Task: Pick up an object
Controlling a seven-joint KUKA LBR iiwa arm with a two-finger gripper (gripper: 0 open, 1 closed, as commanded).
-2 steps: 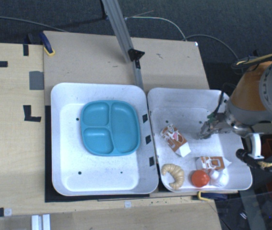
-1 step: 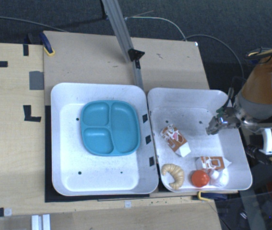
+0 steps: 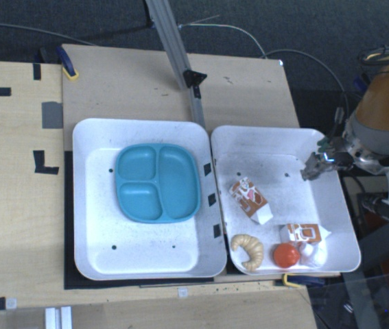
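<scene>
The right bin (image 3: 263, 142) holds a small brown-and-white carton (image 3: 250, 199) near its middle. A croissant (image 3: 249, 250) lies at the front left of that bin. Beside it sit a red tomato (image 3: 286, 255) and another small carton (image 3: 307, 234) at the front right. My gripper (image 3: 313, 166) hangs over the right bin's right rim, up and to the right of the middle carton and apart from every object. Nothing shows between its fingers.
The left bin (image 3: 91, 184) holds a teal divided plate (image 3: 158, 182). A grey metal bar (image 3: 173, 40) slants down to the bins' back edge. Cables run over the dark floor behind the bench.
</scene>
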